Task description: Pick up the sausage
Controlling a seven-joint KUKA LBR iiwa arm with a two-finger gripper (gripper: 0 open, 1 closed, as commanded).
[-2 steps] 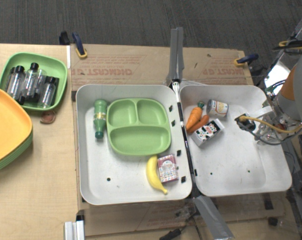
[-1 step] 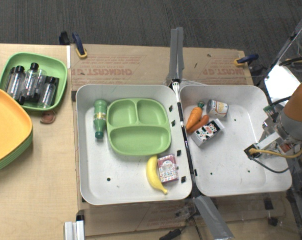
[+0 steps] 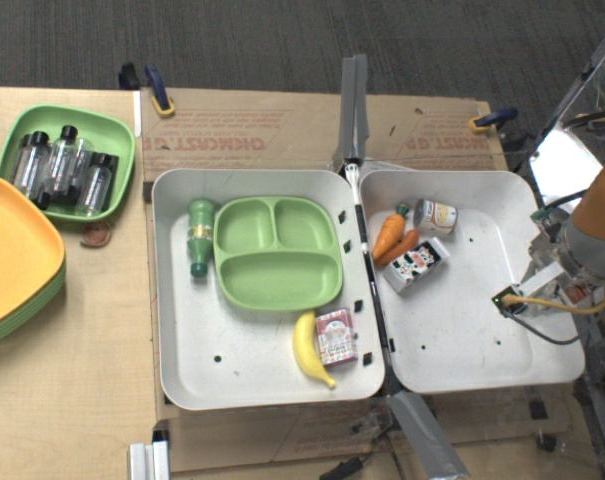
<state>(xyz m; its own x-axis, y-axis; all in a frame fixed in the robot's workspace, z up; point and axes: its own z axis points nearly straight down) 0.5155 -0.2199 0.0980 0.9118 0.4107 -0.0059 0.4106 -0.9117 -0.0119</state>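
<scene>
Since the sausage (image 3: 406, 245) lay wedged between carrot (image 3: 387, 230) and carton (image 3: 416, 264), upper left in the right bin (image 3: 462, 358), I judged a narrow crosswise descent best; I couldn't tell the jaws' state.

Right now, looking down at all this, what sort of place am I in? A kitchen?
Probably a robot test lab, not a kitchen. Two white bins sit clamped on cardboard, holding toy food such as a banana and carrot, and a cabled robot arm reaches in from the right.
</scene>
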